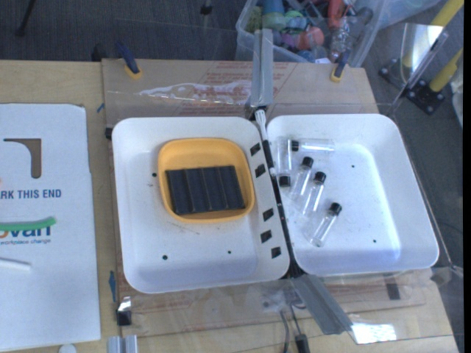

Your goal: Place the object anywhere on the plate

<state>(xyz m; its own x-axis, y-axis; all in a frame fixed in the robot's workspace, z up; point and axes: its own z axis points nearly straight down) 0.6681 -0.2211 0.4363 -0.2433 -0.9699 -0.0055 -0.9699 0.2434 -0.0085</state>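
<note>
— What lies nearest in the right bin (383,226)?

— A clear vial (322,225) with a black cap, lying tilted on the white floor, cap end pointing away and to the right. Just past it, two more vials (309,186) of the same sort lie side by side, almost touching, caps at the far end. Farther still, one vial (310,146) lies crosswise with its cap to the left. There may be a fifth against the bin's left wall, but the glass is too faint there to be sure.

— And the plate?

— The yellow plate (165,160) sits in the left bin (132,241), well apart from the vials, with the wall between the bins in the way. A black ridged slab (204,190) lies flat on it and covers most of its floor. No vial is on the plate.

— How does the claw stand, and where are the vials against it?

— I cannot tell either.

— Beyond the bins?

— A clear tub (309,13) of coloured odds and ends stands off the bench's far edge.
</note>
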